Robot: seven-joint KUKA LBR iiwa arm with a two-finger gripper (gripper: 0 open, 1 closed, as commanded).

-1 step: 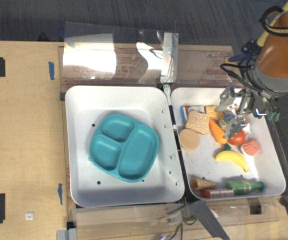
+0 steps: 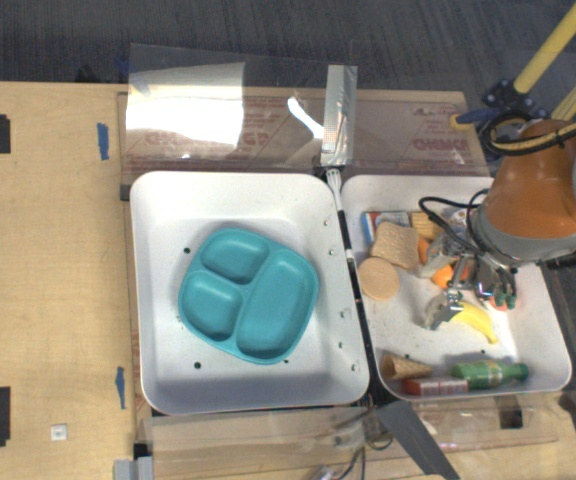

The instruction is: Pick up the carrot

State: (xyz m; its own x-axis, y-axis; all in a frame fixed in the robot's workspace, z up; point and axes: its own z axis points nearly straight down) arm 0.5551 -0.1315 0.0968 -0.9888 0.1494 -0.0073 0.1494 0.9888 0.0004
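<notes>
- The desk [image 2: 38,268] carries two white bins side by side.
- The left bin [image 2: 158,218] holds a teal plate [image 2: 248,293] with three compartments.
- The right bin [image 2: 543,338] holds the small items and the arm's working end.
- The arm [image 2: 538,203] reaches in from the right, its orange band above the bin's far right part.
- The claw [image 2: 458,293] points down in mid-bin, just above a yellow banana [image 2: 478,323]; whether it grips anything cannot be told.
- A green bottle [image 2: 488,373] lies along the near wall, a cone [image 2: 405,366] to its left.
- Two tan biscuits [image 2: 386,260] sit at the left.
- The carrot [image 2: 440,270] lies just left of the claw, partly hidden by it.
</notes>
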